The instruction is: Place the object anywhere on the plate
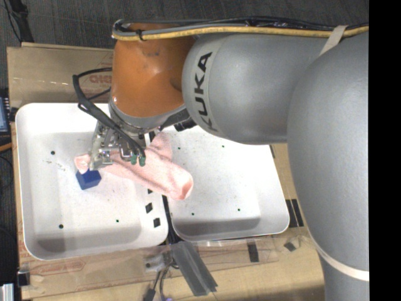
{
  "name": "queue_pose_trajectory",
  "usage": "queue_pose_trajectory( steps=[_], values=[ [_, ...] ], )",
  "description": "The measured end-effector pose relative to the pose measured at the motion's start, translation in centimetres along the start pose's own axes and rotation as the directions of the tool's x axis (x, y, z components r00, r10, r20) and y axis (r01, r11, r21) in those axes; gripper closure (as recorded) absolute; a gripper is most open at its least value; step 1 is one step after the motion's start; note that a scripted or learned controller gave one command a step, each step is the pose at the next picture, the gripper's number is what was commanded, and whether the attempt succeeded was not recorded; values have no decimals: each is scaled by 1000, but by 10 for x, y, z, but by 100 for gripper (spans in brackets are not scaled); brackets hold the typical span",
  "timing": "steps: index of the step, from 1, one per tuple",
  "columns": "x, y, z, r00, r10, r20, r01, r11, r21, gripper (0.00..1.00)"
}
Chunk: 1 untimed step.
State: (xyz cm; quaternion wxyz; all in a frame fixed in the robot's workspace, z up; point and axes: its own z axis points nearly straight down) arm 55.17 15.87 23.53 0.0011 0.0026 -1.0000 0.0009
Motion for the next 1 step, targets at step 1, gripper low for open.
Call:
queue_pose_trajectory(
  steps=[1],
  values=[
    [0,0,0,1000,1,0,-1,1000,0,0]
  ],
)
